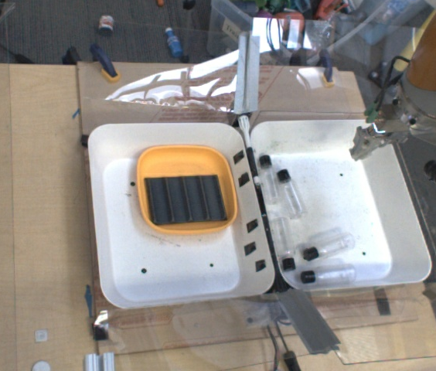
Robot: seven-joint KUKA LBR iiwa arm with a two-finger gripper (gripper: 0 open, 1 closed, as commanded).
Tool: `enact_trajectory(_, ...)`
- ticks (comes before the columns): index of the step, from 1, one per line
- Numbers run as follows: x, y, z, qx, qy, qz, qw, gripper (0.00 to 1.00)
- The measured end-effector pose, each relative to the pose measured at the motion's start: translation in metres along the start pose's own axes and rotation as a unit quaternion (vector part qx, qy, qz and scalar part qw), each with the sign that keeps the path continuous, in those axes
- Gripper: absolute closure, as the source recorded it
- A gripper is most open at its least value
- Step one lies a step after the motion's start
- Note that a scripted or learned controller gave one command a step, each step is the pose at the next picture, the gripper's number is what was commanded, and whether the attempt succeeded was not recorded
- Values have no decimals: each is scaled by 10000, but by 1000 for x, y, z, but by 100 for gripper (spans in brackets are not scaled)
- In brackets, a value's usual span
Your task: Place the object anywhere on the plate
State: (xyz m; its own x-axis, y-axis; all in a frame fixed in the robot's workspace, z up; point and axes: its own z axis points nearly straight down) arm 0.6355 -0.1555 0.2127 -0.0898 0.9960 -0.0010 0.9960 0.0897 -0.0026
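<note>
Clear black-capped vials [320, 260] — right bin [403, 207]; ridged black object [185, 199] — orange plate [150, 163].

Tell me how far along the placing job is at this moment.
Done: nothing yet. The orange plate in the left bin carries only a dark ribbed block. In hand: nothing visible; the gripper hangs over the right bin's far right corner, away from the clear vials lying along that bin's left and near sides. Left: grasp a vial, carry it across, set it on the plate.

Robotics lab: KUKA arm [434, 60] over 2 white bins [117, 277], parts tub [226, 6], tools on carpet
</note>
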Motion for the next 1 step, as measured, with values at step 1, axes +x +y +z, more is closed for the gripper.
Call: enact_trajectory(1, 0, 0, 0, -1, 0, 1, 10000, 0)
